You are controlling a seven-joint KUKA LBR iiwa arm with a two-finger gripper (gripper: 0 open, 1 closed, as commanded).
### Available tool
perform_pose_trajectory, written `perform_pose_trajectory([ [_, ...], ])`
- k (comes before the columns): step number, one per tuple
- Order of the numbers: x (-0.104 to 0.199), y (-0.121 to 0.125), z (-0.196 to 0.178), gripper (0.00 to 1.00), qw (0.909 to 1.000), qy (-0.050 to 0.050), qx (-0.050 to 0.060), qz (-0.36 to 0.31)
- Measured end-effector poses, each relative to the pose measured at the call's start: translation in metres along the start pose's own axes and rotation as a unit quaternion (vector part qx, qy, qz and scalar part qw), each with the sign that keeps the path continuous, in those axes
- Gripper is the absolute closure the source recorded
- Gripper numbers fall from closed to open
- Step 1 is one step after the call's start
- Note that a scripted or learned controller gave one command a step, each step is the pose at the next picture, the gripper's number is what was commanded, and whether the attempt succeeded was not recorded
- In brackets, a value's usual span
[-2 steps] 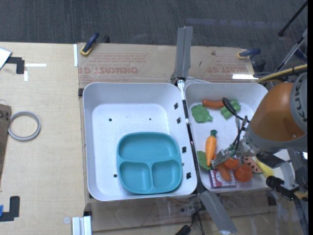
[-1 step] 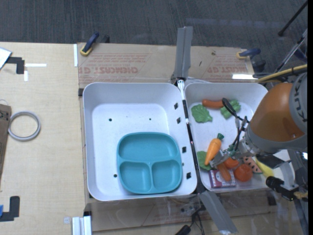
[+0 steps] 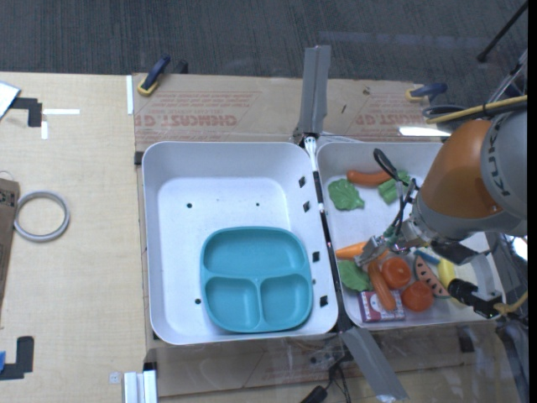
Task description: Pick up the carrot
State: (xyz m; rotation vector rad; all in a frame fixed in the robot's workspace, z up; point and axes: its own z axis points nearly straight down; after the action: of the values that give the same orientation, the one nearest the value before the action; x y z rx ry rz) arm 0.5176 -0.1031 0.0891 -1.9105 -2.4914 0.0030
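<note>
The carrot (image 3: 351, 248) lies just left of the gripper (image 3: 375, 251), long axis left-right; finger state I cannot tell.

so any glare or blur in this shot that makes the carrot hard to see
Camera view: even light, no glare on the right bin; the carrot is small and soft-edged, partly covered by the end effector; the left bin and teal tray read sharply.

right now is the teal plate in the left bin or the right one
In the left bin: the teal plate lies flat on its floor.
</note>
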Motion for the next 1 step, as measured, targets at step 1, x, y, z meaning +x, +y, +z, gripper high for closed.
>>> perform_pose_trajectory([
  [1,-0.0022,-0.0012,-0.0053,1.00,1.0000,0.000,0.003,0.002],
])
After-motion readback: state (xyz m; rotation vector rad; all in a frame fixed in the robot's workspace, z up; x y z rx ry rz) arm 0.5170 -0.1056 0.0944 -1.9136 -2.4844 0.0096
